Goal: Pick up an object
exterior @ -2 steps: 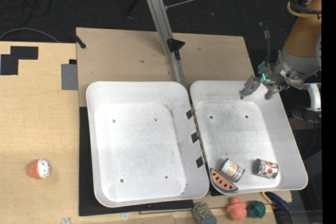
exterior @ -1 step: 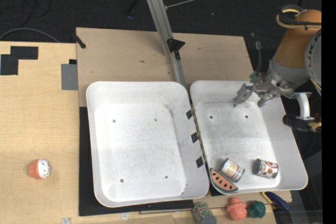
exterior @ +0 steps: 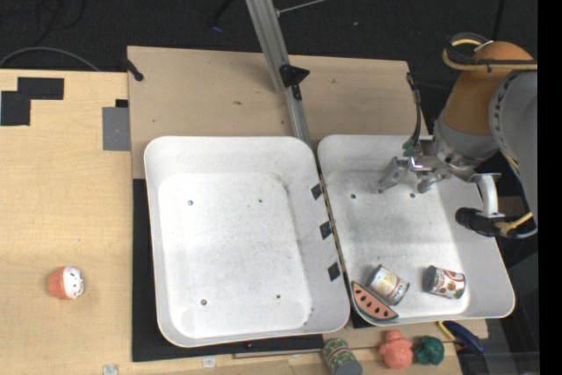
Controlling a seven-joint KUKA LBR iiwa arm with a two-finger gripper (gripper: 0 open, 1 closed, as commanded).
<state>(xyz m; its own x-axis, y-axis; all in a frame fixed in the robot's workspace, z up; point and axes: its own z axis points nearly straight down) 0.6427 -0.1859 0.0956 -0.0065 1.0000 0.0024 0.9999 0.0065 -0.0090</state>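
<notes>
Camera view: gripper (exterior: 413,174) is held above the far part of the right bin (exterior: 492,299), nothing between its fingers; open or closed cannot be told. Approach step judged. Can (exterior: 386,284) and cup (exterior: 444,282) lie near; descent toward one is needed next.

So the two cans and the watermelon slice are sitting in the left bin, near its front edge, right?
Not quite. The camera view shows the two cans and the watermelon slice near the front edge of the right bin, not the left bin.
</notes>
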